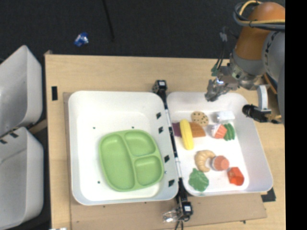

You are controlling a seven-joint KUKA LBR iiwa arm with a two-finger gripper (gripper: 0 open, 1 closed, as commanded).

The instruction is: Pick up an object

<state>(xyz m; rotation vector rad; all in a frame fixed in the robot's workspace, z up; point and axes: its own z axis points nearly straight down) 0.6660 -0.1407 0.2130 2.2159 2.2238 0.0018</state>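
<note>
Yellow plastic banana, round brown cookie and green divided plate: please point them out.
Yellow plastic banana [186,134], camera view, its middle.
Round brown cookie [198,117], camera view, its centre.
Green divided plate [130,160], camera view, central ridge.

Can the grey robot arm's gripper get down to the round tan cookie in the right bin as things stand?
Probably yes. The gripper hangs over the far edge of the right white bin, and the round tan cookie lies just nearer the camera with nothing on top of it. The orange block crowds its near side.
</note>
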